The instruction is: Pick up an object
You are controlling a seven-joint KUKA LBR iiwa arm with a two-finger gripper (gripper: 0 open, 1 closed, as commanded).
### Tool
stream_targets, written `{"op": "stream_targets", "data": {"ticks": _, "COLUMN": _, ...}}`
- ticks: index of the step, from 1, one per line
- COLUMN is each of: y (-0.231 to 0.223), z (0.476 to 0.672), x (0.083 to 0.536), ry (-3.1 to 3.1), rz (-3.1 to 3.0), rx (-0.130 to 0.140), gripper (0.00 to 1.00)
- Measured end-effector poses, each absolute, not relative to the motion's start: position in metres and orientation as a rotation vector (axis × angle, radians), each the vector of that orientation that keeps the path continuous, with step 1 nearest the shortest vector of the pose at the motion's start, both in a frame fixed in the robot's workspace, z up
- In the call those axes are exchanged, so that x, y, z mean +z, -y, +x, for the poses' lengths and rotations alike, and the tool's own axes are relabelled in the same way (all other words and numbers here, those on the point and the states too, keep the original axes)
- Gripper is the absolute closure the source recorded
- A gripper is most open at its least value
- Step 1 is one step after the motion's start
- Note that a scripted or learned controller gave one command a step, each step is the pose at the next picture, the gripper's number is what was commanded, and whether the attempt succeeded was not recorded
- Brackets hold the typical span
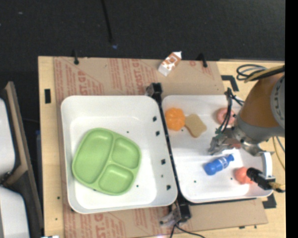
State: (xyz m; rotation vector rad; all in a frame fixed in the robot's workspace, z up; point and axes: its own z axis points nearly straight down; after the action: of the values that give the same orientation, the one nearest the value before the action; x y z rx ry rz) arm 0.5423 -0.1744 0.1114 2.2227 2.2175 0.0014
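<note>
In the right bin (198, 192) lie an orange fruit (175, 118), a tan bread-like piece (195, 125), a pink object (222, 114) at the far edge, a blue bottle (218, 164) and a red-pink object (242, 174). My gripper (220, 146) hangs low over the right bin, just above the blue bottle's far side and right of the tan piece. Its dark fingers point down at the bin floor and I see nothing between them.
The left bin (69, 118) holds a green divided plate (107, 160). A small orange-and-white carton (169, 63) lies on the bench behind the bins. Cables loop at the right edge (248, 72). The arm's orange band (260, 105) covers the right bin's right side.
</note>
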Motion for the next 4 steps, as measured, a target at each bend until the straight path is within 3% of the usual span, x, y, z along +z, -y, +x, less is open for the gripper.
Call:
{"op": "stream_targets", "data": {"ticks": 2, "y": 0.178, "z": 0.556, "x": 0.213, "ry": -2.219, "rz": 2.218, "rx": 0.004, "gripper": 1.00}}
{"op": "stream_targets", "data": {"ticks": 3, "y": 0.171, "z": 0.552, "x": 0.269, "ry": -2.218, "rz": 2.217, "rx": 0.005, "gripper": 1.00}}
{"op": "stream_targets", "data": {"ticks": 4, "y": 0.123, "z": 0.572, "x": 0.254, "ry": -2.225, "rz": 2.218, "rx": 0.001, "gripper": 1.00}}
